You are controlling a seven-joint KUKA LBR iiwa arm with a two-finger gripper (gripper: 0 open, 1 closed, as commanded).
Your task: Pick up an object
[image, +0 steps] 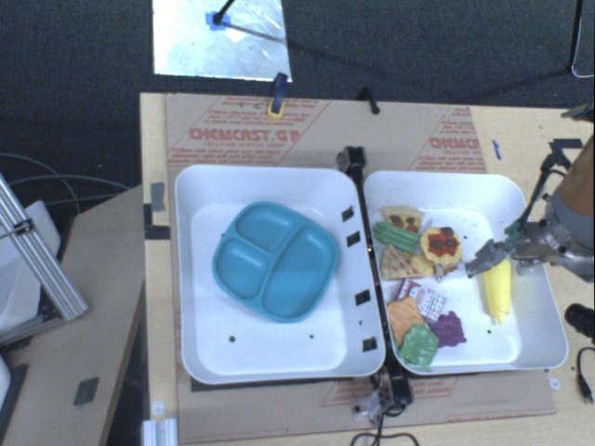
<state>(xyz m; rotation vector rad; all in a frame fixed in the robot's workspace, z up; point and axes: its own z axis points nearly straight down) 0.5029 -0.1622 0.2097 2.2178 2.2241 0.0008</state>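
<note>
The right bin [535, 342] holds several toy foods. A yellow bottle-shaped piece [497, 294] lies near the bin's right side, pointing up and down in the view. My gripper [502, 260] hangs over its upper end, open, with one finger [479, 260] to the left of the yellow tip and the other to its right. Nothing is lifted; the yellow piece rests on the bin floor. Left of it lie a round pizza piece [442, 245], a green pickle [397, 235], purple grapes [450, 328] and a green leaf [419, 345].
The left bin [200, 212] holds a blue divided plate [276, 260]. A black divider [367, 258] runs between the bins. In the right bin's left half also lie a pizza slice [403, 218], a red-and-white packet [427, 298] and an orange piece [402, 319].
</note>
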